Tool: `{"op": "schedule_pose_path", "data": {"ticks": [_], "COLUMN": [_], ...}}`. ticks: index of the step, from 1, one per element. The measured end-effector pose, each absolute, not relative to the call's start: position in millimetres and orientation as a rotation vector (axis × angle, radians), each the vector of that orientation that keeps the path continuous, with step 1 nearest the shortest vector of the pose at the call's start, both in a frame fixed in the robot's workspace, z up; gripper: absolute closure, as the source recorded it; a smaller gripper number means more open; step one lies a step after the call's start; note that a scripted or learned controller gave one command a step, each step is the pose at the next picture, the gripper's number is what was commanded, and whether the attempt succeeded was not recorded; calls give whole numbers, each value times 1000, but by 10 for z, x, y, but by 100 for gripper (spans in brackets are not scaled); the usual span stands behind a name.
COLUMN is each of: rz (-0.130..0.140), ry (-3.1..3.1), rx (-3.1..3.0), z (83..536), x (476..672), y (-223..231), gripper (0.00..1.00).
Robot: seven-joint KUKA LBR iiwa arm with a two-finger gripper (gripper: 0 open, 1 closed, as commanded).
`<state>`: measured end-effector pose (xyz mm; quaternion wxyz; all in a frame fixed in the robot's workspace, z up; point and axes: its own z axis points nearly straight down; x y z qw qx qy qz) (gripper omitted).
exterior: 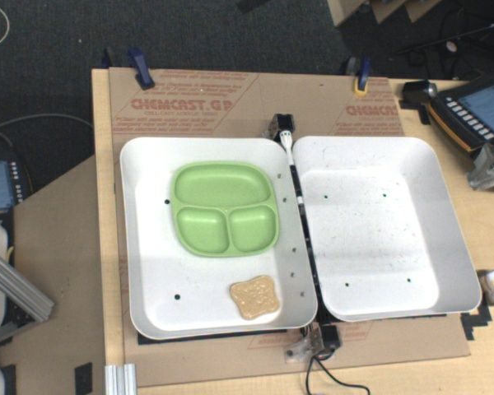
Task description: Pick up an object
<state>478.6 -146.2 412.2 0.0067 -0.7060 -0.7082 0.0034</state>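
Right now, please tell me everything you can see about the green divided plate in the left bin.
The green divided plate is pale green and looks like smooth plastic, a rounded rectangle with three compartments: one wide section on the far side and two smaller ones on the near side. All three look empty. It lies flat, right side up, on the floor of the left bin, in its far half. Nothing touches it; the tan toast-shaped piece lies apart, nearer the camera.

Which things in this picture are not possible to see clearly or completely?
- Tan piece, camera view: too small and blurred to tell what it is.
- Green tray: whatever lies under it is hidden by the tray itself.
- Tablet: cut off by the right edge.
- Printing on the board: partly covered by the left bin.
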Motion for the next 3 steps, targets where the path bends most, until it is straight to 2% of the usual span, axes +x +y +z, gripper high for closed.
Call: {"op": "schedule_pose_path", "data": {"ticks": [1, 2, 3], "rz": [-3, 5, -2], "ry": [-2225, -2217, -2224], "rx": [-2230, -2214, -2229], "z": [4532, 3815, 4100], "x": [5155, 4801, 5054], "y": [-1965, -1622, -1980], "gripper": [100, 100, 100]}}
